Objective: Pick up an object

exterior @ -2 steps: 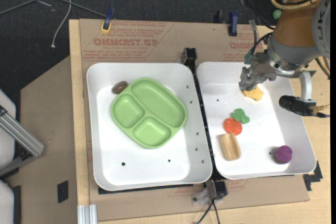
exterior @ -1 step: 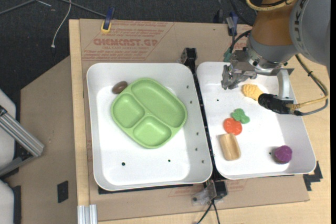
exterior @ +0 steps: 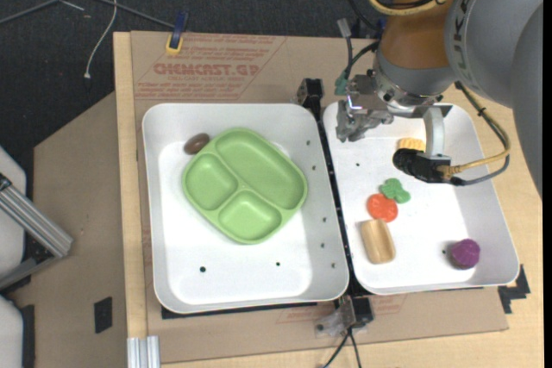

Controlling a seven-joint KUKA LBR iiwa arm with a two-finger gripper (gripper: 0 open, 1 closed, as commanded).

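Hand (exterior: 352,127) sits over the far-left corner of the right bin (exterior: 473,207), close to the wall shared with the left bin (exterior: 172,228). Can't tell how far open it is from this angle, and I see no object in it, so I'm treating the pick as not yet made. 3 candidates in the right bin, all nearer the front edge than the hand. The closest is the red-orange piece (exterior: 382,208), with a green bit (exterior: 395,189) touching its upper right. It lies toward the bottom of the view from the hand and a little right, with bare bin floor between. The tan cylinder (exterior: 377,240) is just beside it on the front side, close enough that I can't say whether they touch. Its long axis runs roughly far-to-near, the near end tilted slightly right. The purple lump (exterior: 465,252) is alone in the near-right corner, well apart from the rest. In the left bin, a green tray (exterior: 245,184) with 3 compartments and a small brown lump (exterior: 197,143) at its far-left edge, both across the wall. There's only 1 arm (exterior: 431,30), so reach is not a choice. My read: the red-orange piece is the shortest move, pulling toward the front and slightly right before descending. Risk is the crowding. The green bit and the cylinder flank it, so a sloppy approach could nudge either. If the cylinder is the target instead, close across its short width, not along its length. The purple lump is the cleanest grasp but the longest travel.
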